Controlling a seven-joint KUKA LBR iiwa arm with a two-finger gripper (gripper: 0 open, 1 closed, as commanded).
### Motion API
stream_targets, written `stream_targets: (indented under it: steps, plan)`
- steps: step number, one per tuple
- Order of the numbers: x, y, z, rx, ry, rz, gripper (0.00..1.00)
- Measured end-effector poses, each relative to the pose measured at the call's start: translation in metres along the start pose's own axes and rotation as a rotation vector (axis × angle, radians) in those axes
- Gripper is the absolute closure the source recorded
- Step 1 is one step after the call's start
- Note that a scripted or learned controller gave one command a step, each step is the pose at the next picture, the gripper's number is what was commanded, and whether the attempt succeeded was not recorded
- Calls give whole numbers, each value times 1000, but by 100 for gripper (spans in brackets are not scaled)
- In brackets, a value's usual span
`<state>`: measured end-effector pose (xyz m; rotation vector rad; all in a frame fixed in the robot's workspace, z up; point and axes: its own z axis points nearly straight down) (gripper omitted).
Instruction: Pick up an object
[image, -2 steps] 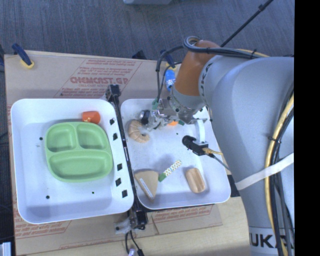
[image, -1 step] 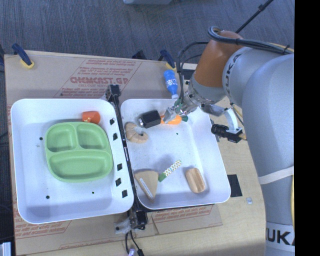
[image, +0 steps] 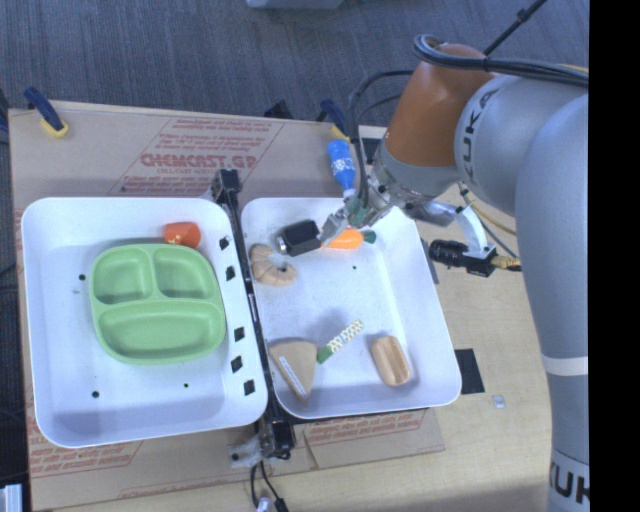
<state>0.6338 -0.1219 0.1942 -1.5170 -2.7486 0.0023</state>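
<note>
Seemingly mid-grasp, pincer (image: 352, 220) low over the right bin (image: 425, 300), fingers' state impossible to tell, orange carrot-like toy (image: 345, 240) just below its tip; next, presumably, a firm close and lift.

1. I am looking down on a bench (image: 500, 420) that is wearing a brown cardboard sheet (image: 150, 150) printed in red, spreading left of the tool.
2. Dark grey ribbed flooring (image: 150, 50) is running behind the bench, beyond the tool.
3. Blue clamps (image: 45, 110) are pinching the cardboard's far edge.
4. Even light is falling, throwing soft shadows.
</note>
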Motion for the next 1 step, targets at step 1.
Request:
stream_targets:
  steps: [1]
  plan:
    - [9,-66,-22,0,0,-159,100]
